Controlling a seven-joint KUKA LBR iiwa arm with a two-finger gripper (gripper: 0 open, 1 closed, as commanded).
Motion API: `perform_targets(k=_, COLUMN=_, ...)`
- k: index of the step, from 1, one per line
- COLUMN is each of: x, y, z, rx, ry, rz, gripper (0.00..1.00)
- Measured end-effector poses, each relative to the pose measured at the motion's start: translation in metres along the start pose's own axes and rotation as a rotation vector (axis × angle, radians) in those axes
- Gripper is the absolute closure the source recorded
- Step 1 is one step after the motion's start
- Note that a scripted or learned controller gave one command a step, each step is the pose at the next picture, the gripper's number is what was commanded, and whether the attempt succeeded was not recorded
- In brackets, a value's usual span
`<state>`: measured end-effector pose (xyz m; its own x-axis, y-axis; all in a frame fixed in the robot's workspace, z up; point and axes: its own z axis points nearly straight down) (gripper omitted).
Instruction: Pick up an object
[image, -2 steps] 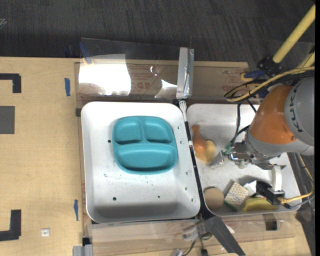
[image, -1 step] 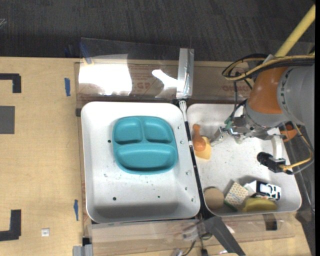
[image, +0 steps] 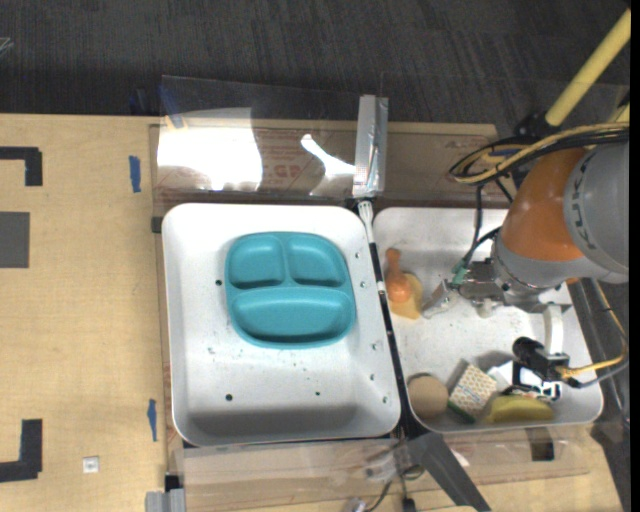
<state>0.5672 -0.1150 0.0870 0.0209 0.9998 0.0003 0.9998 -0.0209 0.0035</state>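
Observation:
In the right bin (image: 500, 225), an orange and yellow object (image: 402, 290) lies against the left wall. My gripper (image: 438, 298) hangs just to its right, close to it, at the end of the grey arm with the orange band (image: 540, 220). Nothing shows in the gripper's hold. A tan ball (image: 427, 395) rests at the bin's front left corner. Beside it lie a pale patterned block (image: 470, 390) and a yellow banana-shaped object (image: 518, 408).
The left bin (image: 200, 380) holds a teal divided plate (image: 290, 287) at its middle. A clear plastic sheet (image: 260, 150) and a metal post (image: 370, 145) stand behind the bins. Brown bench surface (image: 70, 330) extends to the left.

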Motion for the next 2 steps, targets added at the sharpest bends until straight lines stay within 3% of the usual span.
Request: perform_targets(k=2, x=0.022, y=0.045, z=0.0, rx=-0.002, ry=-0.002, rz=-0.268, gripper=0.0)
